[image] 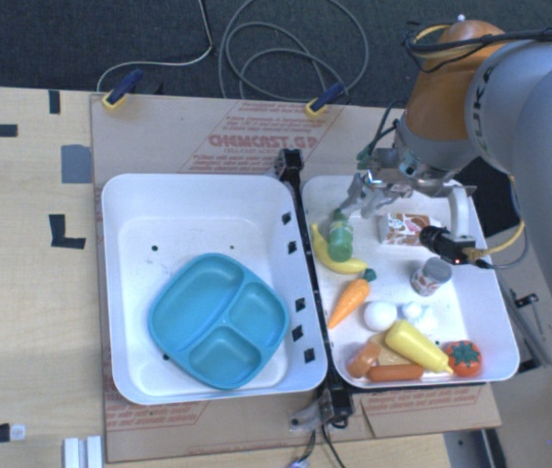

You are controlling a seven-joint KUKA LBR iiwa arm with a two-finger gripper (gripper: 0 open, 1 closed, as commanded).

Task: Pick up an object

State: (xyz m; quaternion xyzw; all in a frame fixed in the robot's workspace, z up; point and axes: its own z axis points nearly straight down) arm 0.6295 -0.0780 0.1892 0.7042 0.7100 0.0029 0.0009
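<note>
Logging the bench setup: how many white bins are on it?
2. The left bin holds a blue divided plate; the right bin, touching it along the middle, holds the toy food under the hand.

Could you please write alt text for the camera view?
The gripper hangs over the right bin, above a green bottle among toy foods including a carrot. The left bin holds a blue divided tray.

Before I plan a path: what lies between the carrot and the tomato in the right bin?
In the camera view, between the carrot and the tomato lie a white egg and a yellow corn cob, touching each other.
</note>
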